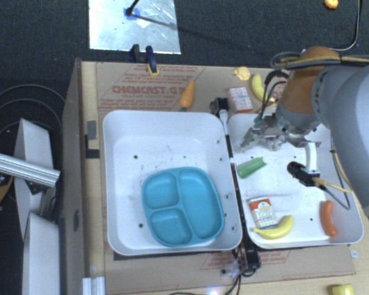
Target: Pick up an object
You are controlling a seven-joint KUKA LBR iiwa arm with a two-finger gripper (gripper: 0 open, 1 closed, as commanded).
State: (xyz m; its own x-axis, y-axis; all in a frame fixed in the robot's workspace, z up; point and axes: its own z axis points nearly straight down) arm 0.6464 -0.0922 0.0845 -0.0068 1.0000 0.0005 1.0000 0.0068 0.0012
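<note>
My gripper (pixel 256 137) hangs over the far left part of the right bin (pixel 350 229), just above a green pod-shaped piece (pixel 251 166) that lies on the bin floor. Nearer the front of that bin lie a small red and white box (pixel 263 211), a yellow banana (pixel 275 227) and an orange-red sausage shape (pixel 328 218). Nothing shows in the gripper. The left bin (pixel 120 158) holds a blue divided plate (pixel 181 206).
On the cardboard behind the bins lie a carrot (pixel 187 94), a small patterned box (pixel 240 98), a second banana (pixel 257 86) and a pale yellow bit (pixel 242 73). A dark divider (pixel 229 155) runs between the bins. The arm's grey bulk covers the right bin's far right corner.
</note>
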